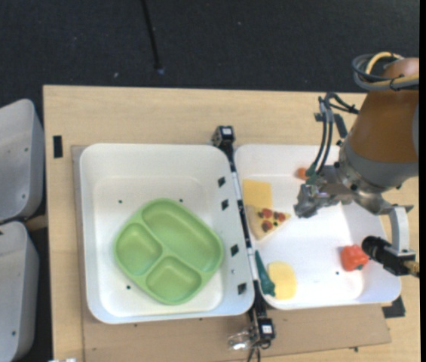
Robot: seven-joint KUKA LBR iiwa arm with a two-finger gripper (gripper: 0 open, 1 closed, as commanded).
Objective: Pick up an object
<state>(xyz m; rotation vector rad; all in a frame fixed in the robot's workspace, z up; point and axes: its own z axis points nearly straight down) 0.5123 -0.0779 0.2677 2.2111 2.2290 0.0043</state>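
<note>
1. On the wooden surface (160,115) stand two white bins side by side: the left bin (96,202) and the right bin (326,296).
2. One green divided plate (169,250) with three compartments lies in the left bin, a little tilted, near the middle. White floor is open all around it, most at the far side.
3. The right bin holds five small things that I can count: one pizza slice (262,206) by the left wall, one yellow piece (283,279) at the near left, with one green piece (263,280) touching its left side along the wall, one red-orange piece (353,257) at the right, and one small orange piece (301,173) at the far side.
4. The pizza slice points toward the near side, with red and dark spots at its tip.
5. The hand (308,200) hangs over the middle of the right bin, just beside the pizza slice's right edge. Nothing shows between its fingers; it is dark and blurred, so I cannot tell if it is open or closed.
6. The floor of the right bin is open in the middle and near part, between the yellow piece and the red-orange piece.
7. The arm (382,130) covers the far right corner of the right bin. The small orange piece is half hidden behind cables. What the small pieces really are is hard to make out.
</note>
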